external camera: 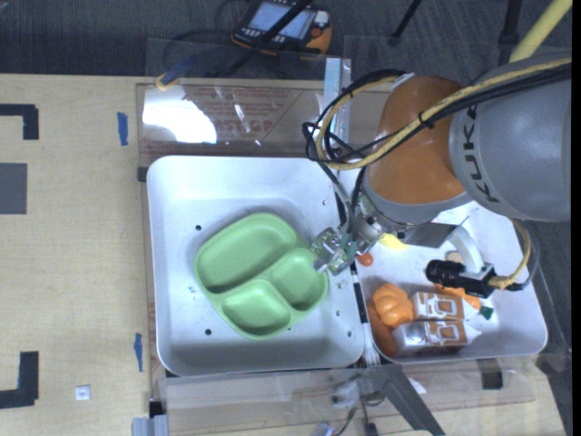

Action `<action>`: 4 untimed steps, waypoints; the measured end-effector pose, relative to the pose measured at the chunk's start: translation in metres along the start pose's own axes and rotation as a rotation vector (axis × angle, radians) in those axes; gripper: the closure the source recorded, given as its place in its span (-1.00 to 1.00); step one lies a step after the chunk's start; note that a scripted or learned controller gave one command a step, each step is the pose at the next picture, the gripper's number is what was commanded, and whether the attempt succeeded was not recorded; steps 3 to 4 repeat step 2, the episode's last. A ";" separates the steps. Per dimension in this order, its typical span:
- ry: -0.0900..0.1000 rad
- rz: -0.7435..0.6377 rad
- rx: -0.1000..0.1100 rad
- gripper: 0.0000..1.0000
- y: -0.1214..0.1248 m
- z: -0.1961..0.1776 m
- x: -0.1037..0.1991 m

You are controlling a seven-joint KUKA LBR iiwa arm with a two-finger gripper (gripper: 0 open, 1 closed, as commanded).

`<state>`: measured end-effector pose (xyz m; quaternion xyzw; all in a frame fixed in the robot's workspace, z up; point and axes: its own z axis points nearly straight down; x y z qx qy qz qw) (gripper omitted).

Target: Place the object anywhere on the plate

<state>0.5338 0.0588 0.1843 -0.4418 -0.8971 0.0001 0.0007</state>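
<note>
Gripper over the plate's right edge

We see the gripper [334,251] at the right rim of the green plate [259,275] in the left bin [172,243], presumably positioned for a release. Its fingers are too small and cluttered for us to tell their spread or any load. Candidate objects, an orange gourd [392,305] and carton [439,320], lie in the right bin [522,312].

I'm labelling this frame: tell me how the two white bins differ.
The left bin holds one thing, a green divided plate; the right bin holds several, among them an orange pumpkin-like toy and a carton. The arm covers much of the right bin, little of the left. Both are shallow and white.
</note>
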 end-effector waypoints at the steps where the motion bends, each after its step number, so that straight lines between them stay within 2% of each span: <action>1: -0.002 0.318 -0.004 1.00 0.060 -0.030 0.047; 2: -0.002 0.318 -0.002 -1.00 0.059 -0.029 0.047; 4: -0.002 0.318 -0.002 -1.00 0.059 -0.029 0.047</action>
